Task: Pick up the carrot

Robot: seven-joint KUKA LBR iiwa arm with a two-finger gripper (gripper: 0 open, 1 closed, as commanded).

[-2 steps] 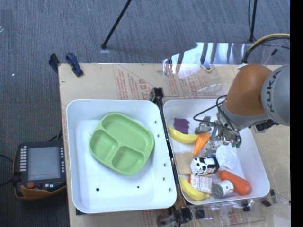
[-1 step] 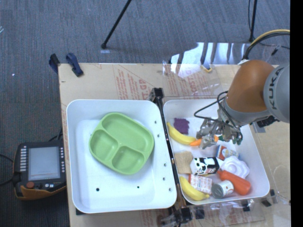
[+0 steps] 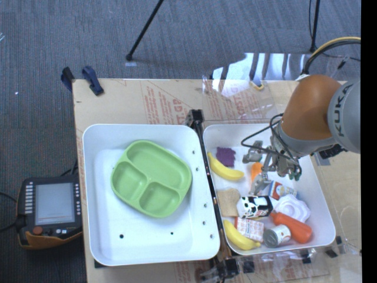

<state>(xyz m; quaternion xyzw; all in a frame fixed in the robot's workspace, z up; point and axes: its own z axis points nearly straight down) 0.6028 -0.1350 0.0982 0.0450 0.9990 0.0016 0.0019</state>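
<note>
In the right bin (image 3: 325, 200), a small bright orange piece that looks like the carrot (image 3: 255, 170) lies near the middle, partly hidden by the tool. My gripper (image 3: 265, 173) hangs low right over it, at its right side, under the orange wrist band (image 3: 312, 108). Whether it touches the carrot is not clear.
Around it the right bin holds a yellow banana (image 3: 225, 167), a purple piece (image 3: 225, 155), a toast slice (image 3: 228, 200), a cow-print carton (image 3: 254, 206), a long red-orange toy (image 3: 293, 227), a can (image 3: 275, 236) and a second banana (image 3: 237, 236). The left bin (image 3: 100, 229) holds a green divided plate (image 3: 151, 178).
</note>
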